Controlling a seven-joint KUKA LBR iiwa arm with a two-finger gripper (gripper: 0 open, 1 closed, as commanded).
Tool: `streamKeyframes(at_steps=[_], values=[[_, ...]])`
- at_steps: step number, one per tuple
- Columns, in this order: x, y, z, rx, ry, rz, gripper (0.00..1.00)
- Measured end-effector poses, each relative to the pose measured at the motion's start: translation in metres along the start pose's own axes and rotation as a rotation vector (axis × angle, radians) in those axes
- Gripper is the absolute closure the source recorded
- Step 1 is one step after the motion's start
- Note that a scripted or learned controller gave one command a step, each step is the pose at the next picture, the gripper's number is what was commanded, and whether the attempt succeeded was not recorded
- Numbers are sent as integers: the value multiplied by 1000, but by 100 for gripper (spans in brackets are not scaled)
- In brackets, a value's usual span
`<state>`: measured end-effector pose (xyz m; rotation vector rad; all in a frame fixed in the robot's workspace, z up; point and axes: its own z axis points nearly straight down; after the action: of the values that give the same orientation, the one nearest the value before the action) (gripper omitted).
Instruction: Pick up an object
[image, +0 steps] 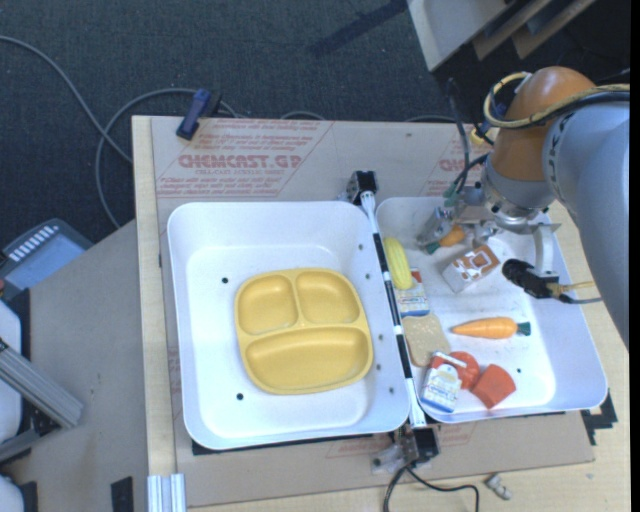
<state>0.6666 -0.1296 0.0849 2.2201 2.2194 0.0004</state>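
My gripper (447, 226) is low over the far left part of the right bin (570, 385), below the orange band of the arm (530, 110). Small orange and teal bits show right at its tip, too small to tell whether they are gripped. A brown and white carton (470, 268) lies just right of and nearer than the tip. A yellow corn cob (398, 262) rests along the bin's left wall. Nearer the camera lie a carrot (488, 327), a slice of bread (422, 338), a red block (494, 386) and a red and white pouch (442, 384).
The left bin (200, 250) holds a yellow divided plate (300, 328). A black clamp (362, 184) sits at the far end of the wall between the bins. A black cable piece (528, 278) hangs from the arm over the right bin.
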Motion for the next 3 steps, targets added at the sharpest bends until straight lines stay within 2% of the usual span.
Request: streamKeyframes(at_steps=[1, 2, 3], values=[[0, -1, -11, 8, 1, 2, 100], [98, -79, -101, 3, 3, -2, 100], [86, -143, -100, 4, 2, 1, 100]])
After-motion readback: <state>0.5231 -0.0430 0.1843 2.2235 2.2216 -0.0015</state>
